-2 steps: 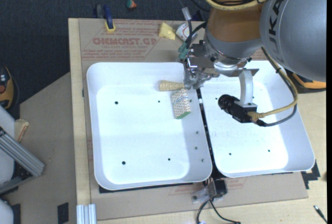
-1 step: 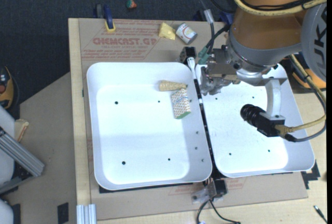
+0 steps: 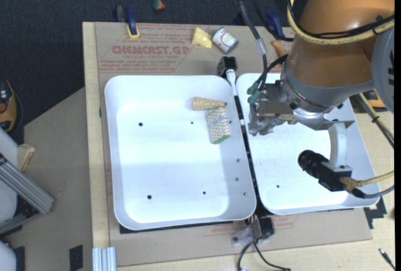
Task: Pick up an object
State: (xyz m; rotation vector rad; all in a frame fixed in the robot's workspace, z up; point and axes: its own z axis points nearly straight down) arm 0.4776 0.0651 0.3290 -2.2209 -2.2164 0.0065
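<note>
Gripper (image 3: 263, 114) low over the right bin (image 3: 294, 196), near its left wall; finger state impossible to tell from above. Two candidates in the left bin (image 3: 156, 201), upper right part: a tan cone-like piece (image 3: 207, 103), long axis left-right, and a patterned pouch (image 3: 218, 125) touching below it. Both just left of the gripper, across the divide.

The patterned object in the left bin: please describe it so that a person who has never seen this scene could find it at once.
Start at the left bin, the one away from the arm. Look near its far right corner, where two small things lie close together. The patterned object is the nearer one, whitish with a fine criss-cross print and a green edge, while its neighbour, the cone, is plain tan.
</note>
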